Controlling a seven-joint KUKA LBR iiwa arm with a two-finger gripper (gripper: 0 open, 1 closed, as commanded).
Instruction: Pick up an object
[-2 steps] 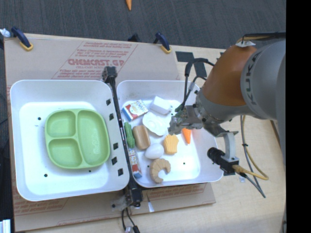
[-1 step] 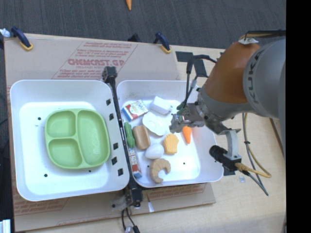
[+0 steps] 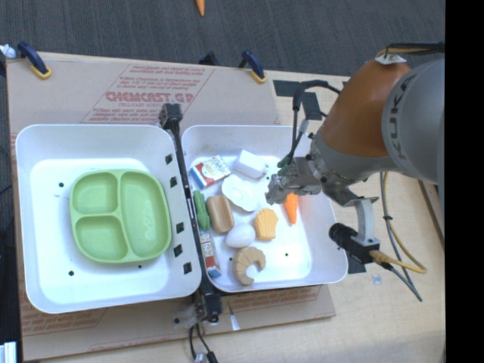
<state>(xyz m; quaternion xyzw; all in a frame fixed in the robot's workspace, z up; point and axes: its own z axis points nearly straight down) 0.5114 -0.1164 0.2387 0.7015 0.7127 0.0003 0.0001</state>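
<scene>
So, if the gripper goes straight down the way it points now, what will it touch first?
Most likely the orange carrot, which lies right under the gripper in the right bin. Depth is hard to judge; it may already touch it.

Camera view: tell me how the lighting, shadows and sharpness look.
Camera view: even, soft light; the green plate in the left bin casts only a faint shadow; the arm shades part of the right bin near the gripper; small food items like the carrot look slightly soft, labels unreadable.
</scene>
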